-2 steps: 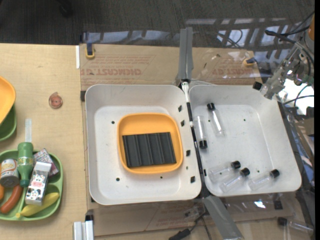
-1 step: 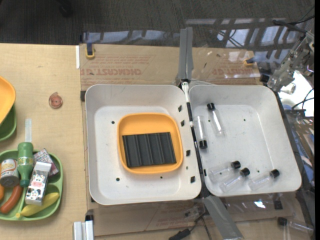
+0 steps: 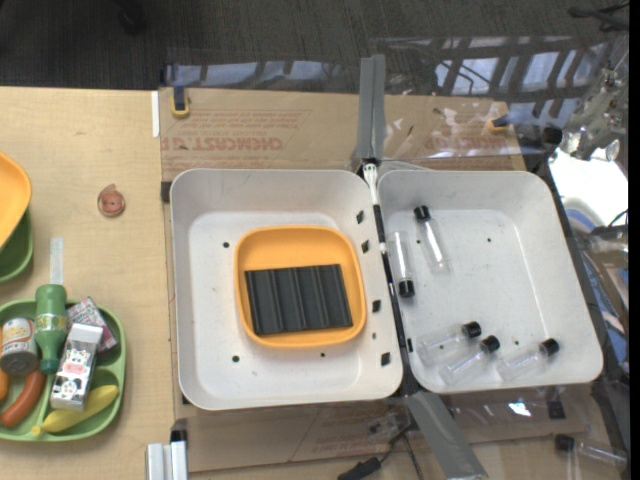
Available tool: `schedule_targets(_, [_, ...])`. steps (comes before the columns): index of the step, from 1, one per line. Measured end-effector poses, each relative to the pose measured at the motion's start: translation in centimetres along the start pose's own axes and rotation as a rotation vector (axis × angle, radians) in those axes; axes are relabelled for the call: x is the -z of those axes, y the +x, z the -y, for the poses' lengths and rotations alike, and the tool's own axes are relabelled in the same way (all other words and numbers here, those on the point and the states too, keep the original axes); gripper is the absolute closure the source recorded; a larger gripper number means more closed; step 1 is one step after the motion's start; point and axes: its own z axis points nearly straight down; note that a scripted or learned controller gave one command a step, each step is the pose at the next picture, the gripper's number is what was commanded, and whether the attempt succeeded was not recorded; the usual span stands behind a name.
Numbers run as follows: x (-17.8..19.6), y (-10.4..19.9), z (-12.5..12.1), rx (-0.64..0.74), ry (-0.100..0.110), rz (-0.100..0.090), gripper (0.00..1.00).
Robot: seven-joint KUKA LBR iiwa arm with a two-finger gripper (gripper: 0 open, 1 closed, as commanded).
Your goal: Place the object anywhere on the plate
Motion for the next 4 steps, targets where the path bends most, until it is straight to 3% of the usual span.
schedule_targets(1, [-14.2, 8.3, 0.2, 0.057, 0.000, -0.004, 1.00])
schedule_targets(2, [-9.0, 0.8, 0.1, 0.228, -0.001, 0.001, 1.00])
schedule_targets(3, [-4.2, -0.8, -0.2, 0.394, -0.001, 0.001, 1.00])
schedule_targets(4, [6.0, -0.8, -0.2, 0.632, -0.002, 0.002, 1.00])
